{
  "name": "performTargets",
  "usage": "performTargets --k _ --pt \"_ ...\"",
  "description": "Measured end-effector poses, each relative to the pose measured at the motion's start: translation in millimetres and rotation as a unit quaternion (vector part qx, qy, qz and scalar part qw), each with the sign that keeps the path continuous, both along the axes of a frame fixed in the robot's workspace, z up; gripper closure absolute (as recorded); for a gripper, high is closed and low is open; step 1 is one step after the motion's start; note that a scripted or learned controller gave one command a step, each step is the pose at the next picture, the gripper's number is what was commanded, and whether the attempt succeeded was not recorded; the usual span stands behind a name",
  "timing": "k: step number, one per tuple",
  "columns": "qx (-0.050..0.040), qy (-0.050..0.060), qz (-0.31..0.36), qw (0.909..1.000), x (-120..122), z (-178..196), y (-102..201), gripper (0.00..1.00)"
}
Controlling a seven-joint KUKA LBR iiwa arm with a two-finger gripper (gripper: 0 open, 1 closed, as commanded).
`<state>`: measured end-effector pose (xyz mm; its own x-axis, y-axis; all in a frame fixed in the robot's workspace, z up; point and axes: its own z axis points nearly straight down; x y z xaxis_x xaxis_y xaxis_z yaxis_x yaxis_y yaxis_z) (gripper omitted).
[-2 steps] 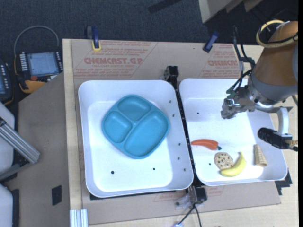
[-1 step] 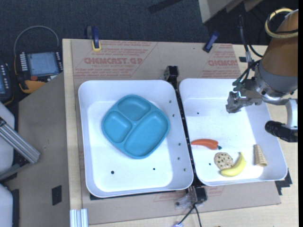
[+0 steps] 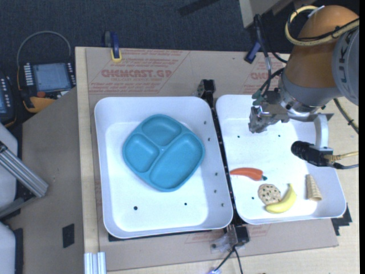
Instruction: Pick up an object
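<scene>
In the right bin [image 3: 239, 110], near its front edge, is a little cluster of stuff: a red chili pepper [image 3: 247, 173] lying pretty much crosswise, long axis running left edge to right edge, green stem tip pointing toward the right. Just in front of it sits a round cookie [image 3: 268, 193], touching or nearly touching a banana [image 3: 284, 201] that curves up, one end pointing toward the back edge and the other lying along the front. Over by the front right corner there's an ice cream cone [image 3: 312, 188], standing roughly front-to-back with the narrow end toward the back.

The gripper [image 3: 260, 120] hangs over the back half of the same bin, well apart from all four items, nothing between its fingers. Open or closed? Honestly can't tell, it's a dark blob from this angle. The grey and orange arm [image 3: 319, 44] is cut off at the right.

The left bin [image 3: 105, 153] holds a blue divided plate [image 3: 163, 151], sitting at a tilt near the centre.
</scene>
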<state>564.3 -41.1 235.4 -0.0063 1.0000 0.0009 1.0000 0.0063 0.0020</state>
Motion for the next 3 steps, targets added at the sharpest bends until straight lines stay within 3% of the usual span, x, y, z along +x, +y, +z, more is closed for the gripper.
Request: performTargets --k 2,3 --pt "0.0008 0.000 0.000 1.0000 6 -2 116 1.00" --pt "-0.0003 0.004 -0.002 1.0000 3 -21 132 1.00"
